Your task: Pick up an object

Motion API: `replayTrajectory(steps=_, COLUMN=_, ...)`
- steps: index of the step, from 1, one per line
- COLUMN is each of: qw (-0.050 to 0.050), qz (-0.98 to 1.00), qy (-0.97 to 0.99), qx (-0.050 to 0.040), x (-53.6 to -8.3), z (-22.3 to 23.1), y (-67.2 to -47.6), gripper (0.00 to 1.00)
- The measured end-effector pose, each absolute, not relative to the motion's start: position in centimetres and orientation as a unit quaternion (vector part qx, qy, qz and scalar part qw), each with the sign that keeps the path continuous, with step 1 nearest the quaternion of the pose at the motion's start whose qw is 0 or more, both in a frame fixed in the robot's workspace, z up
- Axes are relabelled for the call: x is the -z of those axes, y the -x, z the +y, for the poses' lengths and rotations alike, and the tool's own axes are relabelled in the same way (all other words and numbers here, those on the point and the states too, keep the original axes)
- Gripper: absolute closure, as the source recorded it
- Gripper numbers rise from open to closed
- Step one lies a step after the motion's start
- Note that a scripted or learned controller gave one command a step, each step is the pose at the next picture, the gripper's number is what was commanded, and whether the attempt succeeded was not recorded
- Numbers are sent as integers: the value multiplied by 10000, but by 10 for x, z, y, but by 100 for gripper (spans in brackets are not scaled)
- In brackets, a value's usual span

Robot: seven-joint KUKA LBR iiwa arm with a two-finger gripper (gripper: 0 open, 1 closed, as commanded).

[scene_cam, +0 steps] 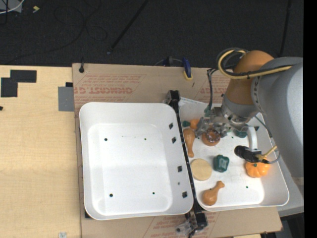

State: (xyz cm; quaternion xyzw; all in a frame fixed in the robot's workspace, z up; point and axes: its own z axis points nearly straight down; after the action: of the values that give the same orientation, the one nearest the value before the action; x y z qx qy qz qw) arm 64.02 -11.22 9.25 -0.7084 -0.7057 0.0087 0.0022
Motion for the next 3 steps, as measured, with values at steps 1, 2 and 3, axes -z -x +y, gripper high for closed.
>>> replayTrajectory(steps=1, qw=-28, qz=-7061, qy=7081, qx=-22, x=-90, z=-115, y=-644, gripper=0)
replayTrajectory(steps=2, qw=14, qz=-7064, qy=7078, qx=-18, x=-88, z=-145, y=-633, gripper=0)
replayTrajectory(steps=3, qw=-46, qz=-7071, qy=7071, qx=-27, x=-89, z=-114, y=-644, gripper=0)
